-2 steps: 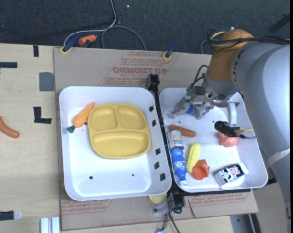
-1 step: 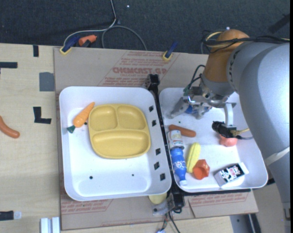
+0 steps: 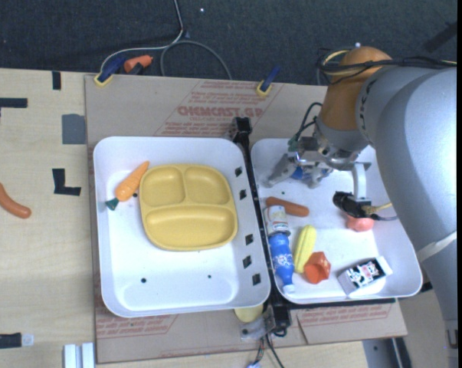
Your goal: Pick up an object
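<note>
From the overhead camera view you see the gripper [image 3: 303, 167] low over the far end of the right bin [image 3: 395, 240], fingers splayed apart and grasping nothing. Just beyond its tips, the sausage [image 3: 286, 205] lies flat, long axis running left-right with a slight downward tilt toward the right. Nearer you, the blue tube [image 3: 280, 255] points lengthwise along the divider, the corn cob [image 3: 305, 248] beside it stands nearly parallel. In the left bin [image 3: 112, 267], note the yellow divided plate [image 3: 189, 207] and carrot [image 3: 131, 182].

plate [image 3: 189, 207] in left bin [image 3: 108, 205], carrot [image 3: 131, 181] beside
</note>
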`<state>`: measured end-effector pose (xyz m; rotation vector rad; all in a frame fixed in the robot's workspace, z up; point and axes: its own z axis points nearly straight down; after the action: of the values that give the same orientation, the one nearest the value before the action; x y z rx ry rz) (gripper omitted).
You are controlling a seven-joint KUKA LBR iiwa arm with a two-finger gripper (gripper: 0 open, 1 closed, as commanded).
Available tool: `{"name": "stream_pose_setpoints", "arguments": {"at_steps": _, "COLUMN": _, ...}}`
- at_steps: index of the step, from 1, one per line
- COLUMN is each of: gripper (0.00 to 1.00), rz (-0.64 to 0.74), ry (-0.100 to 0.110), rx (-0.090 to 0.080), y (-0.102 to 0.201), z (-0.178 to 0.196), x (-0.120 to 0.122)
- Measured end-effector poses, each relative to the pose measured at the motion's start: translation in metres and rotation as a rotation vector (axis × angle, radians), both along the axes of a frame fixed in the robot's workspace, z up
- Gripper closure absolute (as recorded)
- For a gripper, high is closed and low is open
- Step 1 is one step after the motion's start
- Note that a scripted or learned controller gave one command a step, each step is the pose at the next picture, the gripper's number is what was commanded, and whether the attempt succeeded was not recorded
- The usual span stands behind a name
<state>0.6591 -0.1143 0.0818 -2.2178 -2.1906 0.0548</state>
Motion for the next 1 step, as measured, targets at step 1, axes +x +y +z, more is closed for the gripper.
{"name": "stream_pose_setpoints", "arguments": {"at_steps": 1, "gripper": 0.00, "rz": 0.012, "ry": -0.052, "rx": 0.005, "y": -0.0106, "z": 0.1151, "x": 0.0111}}
